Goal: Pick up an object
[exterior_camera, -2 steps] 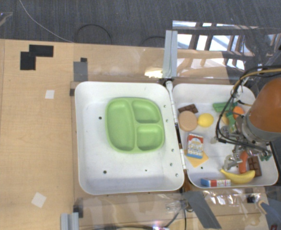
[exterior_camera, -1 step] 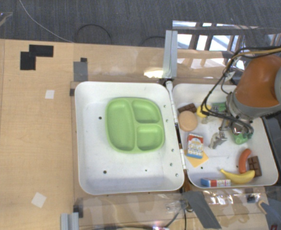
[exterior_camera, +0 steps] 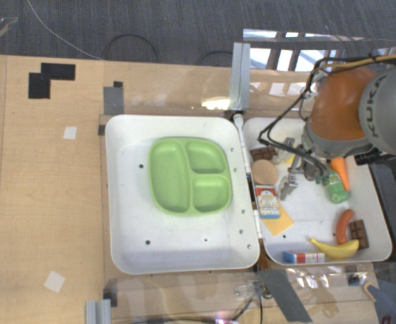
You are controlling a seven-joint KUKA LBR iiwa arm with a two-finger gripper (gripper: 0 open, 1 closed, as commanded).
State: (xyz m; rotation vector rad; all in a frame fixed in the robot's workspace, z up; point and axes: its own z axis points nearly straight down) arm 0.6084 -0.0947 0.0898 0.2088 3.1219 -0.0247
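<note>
1. Fingers (exterior_camera: 289,186) are seen low over the right bin (exterior_camera: 380,245), but whether they are apart or together cannot be told from this slanted view; nothing is seen held.
2. The task's thing may be any object in that bin. Nearest the wrist lie a beige round piece (exterior_camera: 265,174), a small red-and-white carton (exterior_camera: 268,202) and a yellow slice (exterior_camera: 280,221) partly under the carton.
3. A carrot (exterior_camera: 341,171) and a green bottle (exterior_camera: 337,190) lie just to the other side of the tool; a sausage (exterior_camera: 344,224), a banana (exterior_camera: 336,248) and a brown bar (exterior_camera: 359,231) are grouped near the bin's front corner.
4. One target should be chosen and centred under the tool before any descent. The carton is judged a fair choice, its flat sides offering a firm hold.
5. The flat slice is best avoided, as it would probably slip.
6. The bin wall beside the carton should be kept clear of, since a closing stroke could be blocked by it.
7. The lift should be made straight up and slowly, so that a poor hold is shown early.
8. The left bin (exterior_camera: 127,248), bearing a green divided plate (exterior_camera: 187,175), need not be entered.
</note>
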